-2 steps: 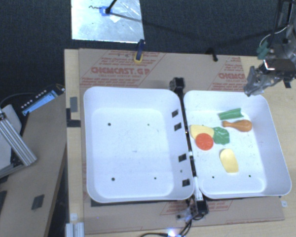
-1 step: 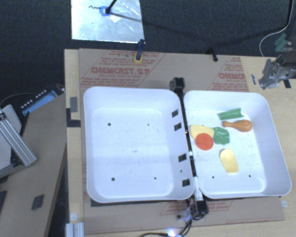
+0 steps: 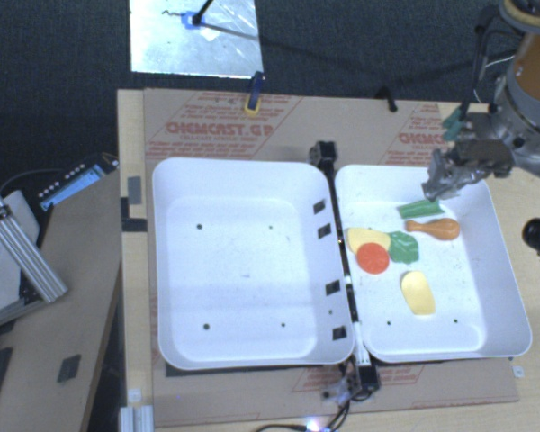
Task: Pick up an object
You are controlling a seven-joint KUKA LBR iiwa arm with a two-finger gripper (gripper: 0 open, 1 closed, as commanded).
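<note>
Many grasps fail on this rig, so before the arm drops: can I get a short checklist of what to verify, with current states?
1. Claw over the right bin: ok.
2. Target below it: the green block lies just under the claw: ok.
3. Claw opening: cannot tell, the tips are blurred.
4. Claw holding nothing yet: cannot tell.
5. Room around the target: not ok, the drumstick lies right beside the green block.
6. Other toys out of the way: ok, the red disc and yellow piece lie further down the bin.
</note>
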